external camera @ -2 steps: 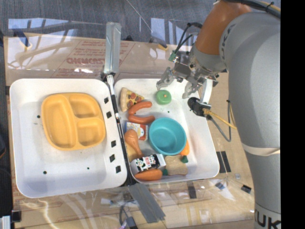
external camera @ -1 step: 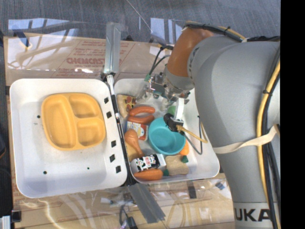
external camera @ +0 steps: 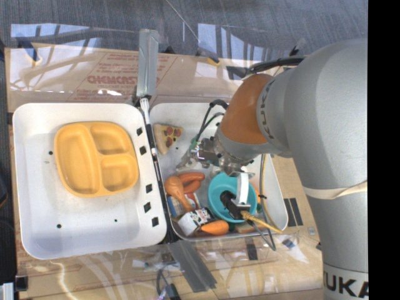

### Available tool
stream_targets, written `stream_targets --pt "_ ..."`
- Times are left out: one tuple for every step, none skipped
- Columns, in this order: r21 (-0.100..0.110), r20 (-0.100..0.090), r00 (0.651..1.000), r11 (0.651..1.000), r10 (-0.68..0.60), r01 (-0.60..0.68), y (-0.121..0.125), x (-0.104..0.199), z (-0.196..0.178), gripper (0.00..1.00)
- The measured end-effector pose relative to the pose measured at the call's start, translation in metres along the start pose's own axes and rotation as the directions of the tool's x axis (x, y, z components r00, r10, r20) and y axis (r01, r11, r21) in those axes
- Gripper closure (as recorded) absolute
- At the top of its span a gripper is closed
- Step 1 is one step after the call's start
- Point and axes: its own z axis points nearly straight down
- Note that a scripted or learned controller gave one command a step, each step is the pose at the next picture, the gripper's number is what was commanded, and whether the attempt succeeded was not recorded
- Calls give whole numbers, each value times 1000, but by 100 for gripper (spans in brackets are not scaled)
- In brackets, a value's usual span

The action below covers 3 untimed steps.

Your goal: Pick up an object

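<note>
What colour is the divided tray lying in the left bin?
Yellow-orange all over. The divided tray shows plainly in the camera view, lying in the left bin.

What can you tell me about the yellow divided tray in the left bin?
The yellow divided tray lies flat, open side up, on the floor of the left white bin, toward its upper middle. It looks like matte moulded plastic, with rounded corners and three compartments: one long one down its left side and two smaller ones stacked on the right. The compartments hold nothing. It sits slightly rotated against the bin's edges, apart from every wall, with nothing else touching it.
</note>
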Motion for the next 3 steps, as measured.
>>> stream_targets --pt "-3 1 986 986 -169 169 44 22 -1 0" --pt "-5 2 1000 1000 -17 17 37 0 -55 0" --pt "-6 -2 996 996 -94 94 -38 10 -1 0"
